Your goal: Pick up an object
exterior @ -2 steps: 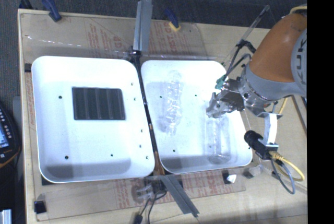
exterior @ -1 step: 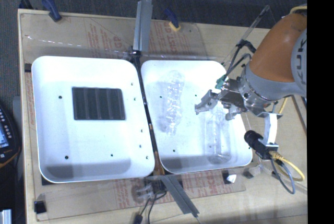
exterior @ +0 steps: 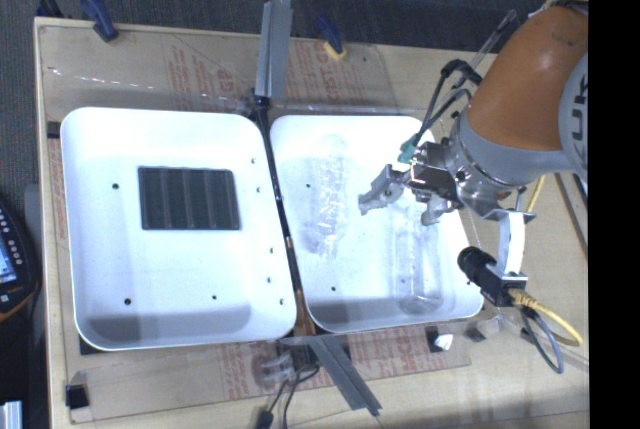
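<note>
1. Over the right bin (exterior: 290,142), the gripper (exterior: 404,198) hangs with its two fingers spread wide, one (exterior: 377,195) pointing toward the bin's middle, the other (exterior: 434,208) nearer the arm (exterior: 520,87); nothing sits between them.

2. Just below and a little toward the front edge from the gripper lies a clear bottle (exterior: 415,267), long axis running front to back. It is see-through and hard to tell from the white floor.

3. Off the gripper's far-finger side, toward the divider, lies a second clear item (exterior: 325,197), crinkled plastic or another bottle; I cannot tell which.

4. Either could serve as the object to pick up, and the bottle is the closer one by my reading.

5. Risks, as I judge them:
   - The bottle is smooth and round, so fingers closing off-centre could squirt it sideways or roll it away.
   - Closing along its length, not across it, would likely miss.
   - It lies near the bin's wall on the arm side, so a finger coming down there could strike the rim.
   - The crinkled item may simply collapse and slip out.

6. Farther beyond the divider, the left bin (exterior: 90,217) holds one dark ribbed rectangle (exterior: 188,198), flat near its middle.

7. Both bins rest on the tabletop (exterior: 150,57).
</note>
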Robot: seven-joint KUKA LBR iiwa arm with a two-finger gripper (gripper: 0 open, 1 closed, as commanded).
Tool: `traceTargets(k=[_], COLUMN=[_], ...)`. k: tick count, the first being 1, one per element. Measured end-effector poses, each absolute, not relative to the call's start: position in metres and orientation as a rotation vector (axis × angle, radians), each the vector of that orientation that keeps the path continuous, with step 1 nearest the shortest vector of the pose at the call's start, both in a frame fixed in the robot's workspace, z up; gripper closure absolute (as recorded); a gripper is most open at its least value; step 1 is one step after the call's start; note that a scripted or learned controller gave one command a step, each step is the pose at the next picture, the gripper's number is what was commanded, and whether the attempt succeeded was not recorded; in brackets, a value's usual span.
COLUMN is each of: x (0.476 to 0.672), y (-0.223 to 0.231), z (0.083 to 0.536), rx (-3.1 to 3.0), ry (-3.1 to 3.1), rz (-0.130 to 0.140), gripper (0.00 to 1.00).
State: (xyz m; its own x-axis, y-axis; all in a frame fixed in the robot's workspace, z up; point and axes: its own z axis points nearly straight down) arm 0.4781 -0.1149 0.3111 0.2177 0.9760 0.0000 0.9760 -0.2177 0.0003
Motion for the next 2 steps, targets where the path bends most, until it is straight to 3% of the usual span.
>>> traceTargets(k=[1,2], x=[0.476,0.48], y=[-0.126,-0.132], z=[0.294,0.32], rx=[2.645,2.404], ry=[1.703,2.021], rz=[-0.006,-0.001], gripper=[0.0,0.0])
